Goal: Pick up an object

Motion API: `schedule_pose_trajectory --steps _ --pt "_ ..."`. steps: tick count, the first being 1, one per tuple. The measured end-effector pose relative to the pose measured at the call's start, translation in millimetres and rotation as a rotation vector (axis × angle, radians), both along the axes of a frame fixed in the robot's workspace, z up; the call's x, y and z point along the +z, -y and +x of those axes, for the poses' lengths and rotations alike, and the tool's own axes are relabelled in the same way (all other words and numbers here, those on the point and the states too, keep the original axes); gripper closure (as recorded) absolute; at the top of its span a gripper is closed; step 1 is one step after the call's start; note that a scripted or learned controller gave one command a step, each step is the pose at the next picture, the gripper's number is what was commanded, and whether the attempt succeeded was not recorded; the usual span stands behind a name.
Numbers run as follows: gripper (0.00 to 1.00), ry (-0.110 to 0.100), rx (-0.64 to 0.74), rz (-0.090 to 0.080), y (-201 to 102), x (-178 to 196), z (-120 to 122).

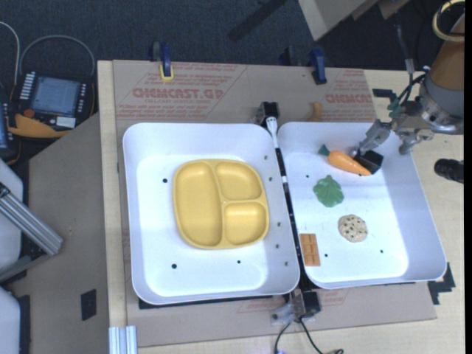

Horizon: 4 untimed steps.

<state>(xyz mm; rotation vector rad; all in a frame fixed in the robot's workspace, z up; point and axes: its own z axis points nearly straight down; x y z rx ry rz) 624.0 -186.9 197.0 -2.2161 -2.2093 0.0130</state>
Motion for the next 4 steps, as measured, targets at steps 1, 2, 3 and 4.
schedule_pose_trajectory --steps 1,2,3,4 --pt "0.0 0.015 0.003 -0.003 -1 9 3" --pt "0.0 0.009 0.003 -0.002 2 -34 1" --pt "0.0 0.009 0.002 -0.002 9 -94 -3" --pt "0.0 0.011 0.003 -0.002 9 -114 -4"
